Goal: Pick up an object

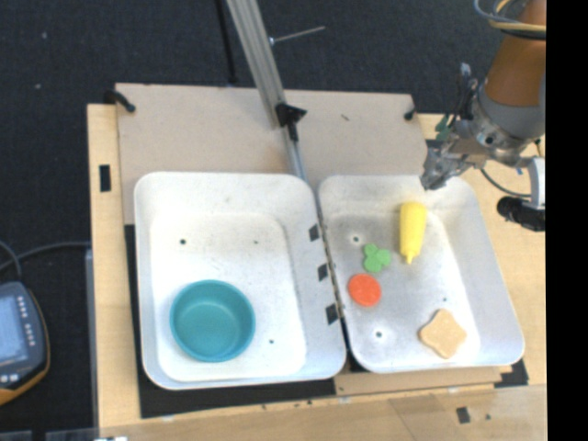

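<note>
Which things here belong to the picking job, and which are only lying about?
Job: end effector; banana; green toy; orange disc; tan piece; teal bowl.

Lying about: left bin; right bin; metal pole; handheld device.

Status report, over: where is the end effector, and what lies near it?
End effector above right bin's far edge, holding nothing seen. Yellow object nearest, just below it. Green piece, orange disc beside; path clear.

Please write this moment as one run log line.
gripper: above right bin top edge | nearest: yellow corn | left bin: teal bowl | nothing lifted
</note>
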### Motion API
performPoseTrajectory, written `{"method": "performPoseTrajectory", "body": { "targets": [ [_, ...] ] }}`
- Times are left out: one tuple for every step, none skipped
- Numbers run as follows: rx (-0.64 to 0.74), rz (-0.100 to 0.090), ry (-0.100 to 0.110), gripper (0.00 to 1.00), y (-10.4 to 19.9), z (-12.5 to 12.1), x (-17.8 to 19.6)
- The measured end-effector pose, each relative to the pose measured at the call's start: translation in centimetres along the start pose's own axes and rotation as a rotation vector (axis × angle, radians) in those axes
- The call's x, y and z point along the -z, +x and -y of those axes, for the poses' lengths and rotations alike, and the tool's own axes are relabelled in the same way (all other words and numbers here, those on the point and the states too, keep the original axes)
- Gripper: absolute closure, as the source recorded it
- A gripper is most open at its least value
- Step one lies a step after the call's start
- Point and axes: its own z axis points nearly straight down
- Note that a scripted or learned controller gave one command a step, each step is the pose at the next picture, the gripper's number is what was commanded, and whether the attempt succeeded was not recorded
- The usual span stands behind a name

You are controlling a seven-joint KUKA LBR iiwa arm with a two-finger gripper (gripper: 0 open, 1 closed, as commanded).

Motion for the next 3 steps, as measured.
{"method": "performPoseTrajectory", "body": {
  "targets": [
    [0.002, -0.001, 0.003, 1.0, 5.0, -0.1, -1.2],
    [0.003, -0.001, 0.004, 1.0, 10.8, -0.8, -1.7],
    [0.003, -0.002, 0.004, 1.0, 15.7, 0.0, -1.7]
  ]
}}
